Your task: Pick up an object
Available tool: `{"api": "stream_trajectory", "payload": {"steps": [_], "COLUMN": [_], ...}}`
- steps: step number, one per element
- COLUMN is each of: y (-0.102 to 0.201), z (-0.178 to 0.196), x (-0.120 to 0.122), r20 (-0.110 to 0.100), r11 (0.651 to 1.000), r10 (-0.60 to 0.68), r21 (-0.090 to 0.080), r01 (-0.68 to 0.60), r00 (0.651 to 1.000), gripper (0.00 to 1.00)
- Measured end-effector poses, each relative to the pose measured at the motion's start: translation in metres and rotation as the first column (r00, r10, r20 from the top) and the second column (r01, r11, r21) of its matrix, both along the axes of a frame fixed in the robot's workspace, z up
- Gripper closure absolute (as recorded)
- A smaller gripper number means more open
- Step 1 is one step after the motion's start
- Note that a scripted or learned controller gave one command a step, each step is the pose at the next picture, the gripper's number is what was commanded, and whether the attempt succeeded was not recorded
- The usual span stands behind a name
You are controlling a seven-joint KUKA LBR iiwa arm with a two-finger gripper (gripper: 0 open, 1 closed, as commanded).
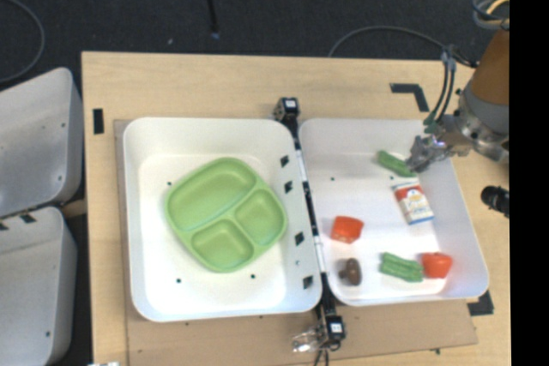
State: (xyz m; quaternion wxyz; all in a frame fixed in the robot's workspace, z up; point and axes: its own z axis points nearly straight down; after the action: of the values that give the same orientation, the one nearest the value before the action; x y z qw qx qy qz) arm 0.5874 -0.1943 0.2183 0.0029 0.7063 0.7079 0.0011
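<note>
1. The desk (103, 330) is a pale wooden board that carries two shallow white bins side by side.
2. The left bin (141, 270) holds a green divided plate (226, 213) with three compartments, lying flat near the bin's middle and tilted slightly in plan.
3. The right bin (463, 266) holds several small things.
4. A green elongated piece (394, 162) lies at about 1 o'clock from the right bin's centre, near the far wall.
5. A small white and red carton (414, 204) lies at roughly 3 o'clock from the centre, just below that green piece and apart from it.
6. An orange-red block (346, 228) sits at about 8 o'clock from the centre.
7. A dark brown lump (349, 272) lies at 6 o'clock from the orange-red block, near the front wall.
8. A second green piece (401, 267) lies at about 5 o'clock from the centre, touching or just beside a red-orange piece (437, 265) on its 3 o'clock side.
9. The arm (491, 90) reaches in from 3 o'clock, and the gripper (422, 153) sits over the right bin's far right part, just beside the end of the green elongated piece.
10. Whether the fingers are released or clenched cannot be told; nothing can be seen between them.
</note>
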Motion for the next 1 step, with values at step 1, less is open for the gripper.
{"api": "stream_trajectory", "payload": {"steps": [1], "y": [-0.0019], "z": [0.0447], "x": [0.0008], "r20": [0.000], "r11": [1.000], "r10": [0.000], "r21": [0.000], "r01": [0.000], "r00": [1.000], "gripper": [1.00]}}
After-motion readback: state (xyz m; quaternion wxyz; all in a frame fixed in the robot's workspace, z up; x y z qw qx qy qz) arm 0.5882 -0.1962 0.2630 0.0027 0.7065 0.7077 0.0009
